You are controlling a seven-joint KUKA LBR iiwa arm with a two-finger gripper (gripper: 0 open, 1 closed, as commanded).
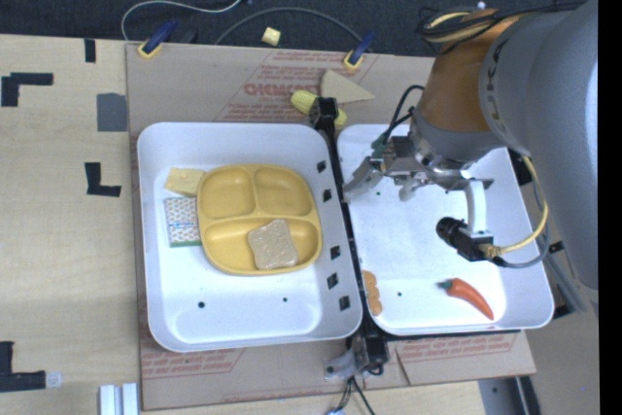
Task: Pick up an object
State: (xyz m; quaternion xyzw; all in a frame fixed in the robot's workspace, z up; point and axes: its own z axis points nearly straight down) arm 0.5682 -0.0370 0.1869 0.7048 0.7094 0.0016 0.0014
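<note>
Red-orange pepper (470, 296) lies in the lower right of the right bin (428, 311), long axis diagonal — dark stem end upper left, tip lower right. A small orange piece (371, 292) sits at the same bin's lower left edge, too small to identify. Gripper (389, 172) hangs over the bin's upper left; open or closed — can't tell, arm (505, 83) hides much of it. Left bin (243, 311) holds a yellow divided tray (238, 199) with a toast slice (273, 245) inside, plus a yellow wedge (183, 181) and a patterned card (181, 220) beside the tray.
</note>
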